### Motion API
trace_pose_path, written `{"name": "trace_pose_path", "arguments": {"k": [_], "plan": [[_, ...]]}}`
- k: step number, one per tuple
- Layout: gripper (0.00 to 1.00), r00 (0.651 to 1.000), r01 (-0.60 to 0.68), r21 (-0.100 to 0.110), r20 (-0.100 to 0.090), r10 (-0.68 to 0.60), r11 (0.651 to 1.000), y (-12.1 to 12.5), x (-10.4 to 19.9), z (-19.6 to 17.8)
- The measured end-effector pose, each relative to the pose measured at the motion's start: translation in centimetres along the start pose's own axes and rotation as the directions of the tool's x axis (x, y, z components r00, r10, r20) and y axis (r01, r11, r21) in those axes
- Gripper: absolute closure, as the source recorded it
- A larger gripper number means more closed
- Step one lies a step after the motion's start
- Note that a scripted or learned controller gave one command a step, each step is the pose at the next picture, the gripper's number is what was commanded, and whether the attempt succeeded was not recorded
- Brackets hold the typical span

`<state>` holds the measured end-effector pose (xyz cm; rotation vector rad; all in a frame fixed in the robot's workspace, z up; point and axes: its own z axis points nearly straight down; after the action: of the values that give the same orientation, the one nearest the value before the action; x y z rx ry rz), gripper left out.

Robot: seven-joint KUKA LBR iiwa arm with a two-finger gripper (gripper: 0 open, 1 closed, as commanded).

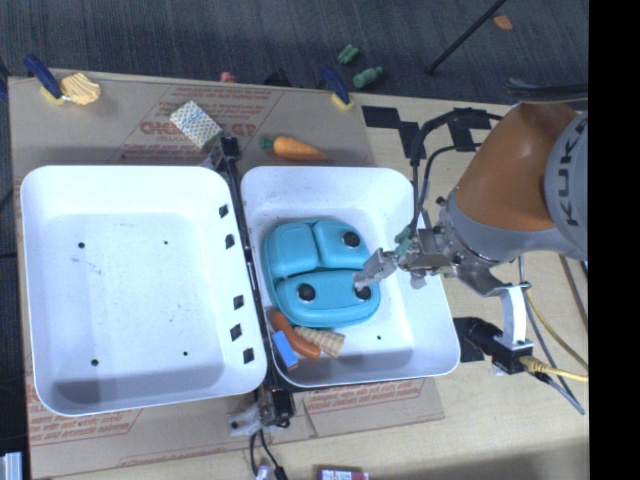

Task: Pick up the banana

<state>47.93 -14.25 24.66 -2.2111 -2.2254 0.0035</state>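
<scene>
Bench (120,103) bore two white bins. Your gripper (368,276) hung over blue container (305,258) in right bin (330,174); couldn't tell claw state. Tan piece, probably banana (322,344), lay crowded against front wall, likely awkward for you.

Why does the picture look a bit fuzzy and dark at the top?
In the camera view, the floor above the bench is dim; the white bins are brightly lit, with soft shadows along their walls; the gripper over the blue object looks slightly blurred.

Grey arm (500,230) with a broad orange band (512,168); black lettering; dark cables; silvery metal claw (368,273).
</scene>
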Motion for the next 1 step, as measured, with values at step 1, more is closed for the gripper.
{"name": "trace_pose_path", "arguments": {"k": [1], "plan": [[0.0, 0.995, -0.099, 0.002, 0.0, 0.099, 0.995, 3.58, 4.3, 5.85]]}}
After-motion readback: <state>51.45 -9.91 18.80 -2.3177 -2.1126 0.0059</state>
